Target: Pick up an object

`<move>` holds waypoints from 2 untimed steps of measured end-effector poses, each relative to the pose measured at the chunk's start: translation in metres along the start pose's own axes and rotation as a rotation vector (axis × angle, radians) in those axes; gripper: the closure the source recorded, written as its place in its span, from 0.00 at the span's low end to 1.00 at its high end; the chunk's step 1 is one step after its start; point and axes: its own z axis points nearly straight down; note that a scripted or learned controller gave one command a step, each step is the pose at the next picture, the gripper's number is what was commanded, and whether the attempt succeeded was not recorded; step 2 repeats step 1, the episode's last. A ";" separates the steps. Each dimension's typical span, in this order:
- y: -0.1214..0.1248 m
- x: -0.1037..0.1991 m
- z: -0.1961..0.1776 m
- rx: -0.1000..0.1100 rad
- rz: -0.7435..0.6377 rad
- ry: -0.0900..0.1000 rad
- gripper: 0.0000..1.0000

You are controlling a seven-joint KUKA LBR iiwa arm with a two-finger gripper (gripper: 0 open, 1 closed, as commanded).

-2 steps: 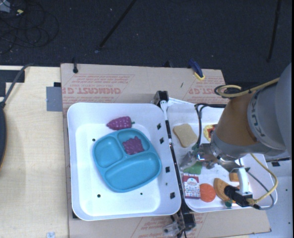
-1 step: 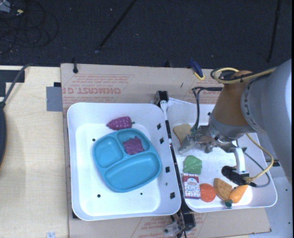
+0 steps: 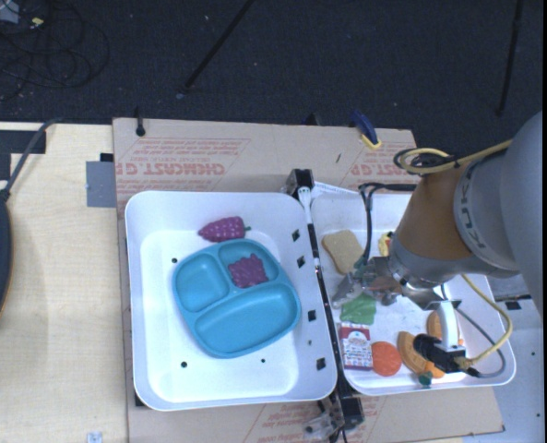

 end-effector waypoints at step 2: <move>0.012 -0.008 0.000 0.003 -0.002 0.002 0.00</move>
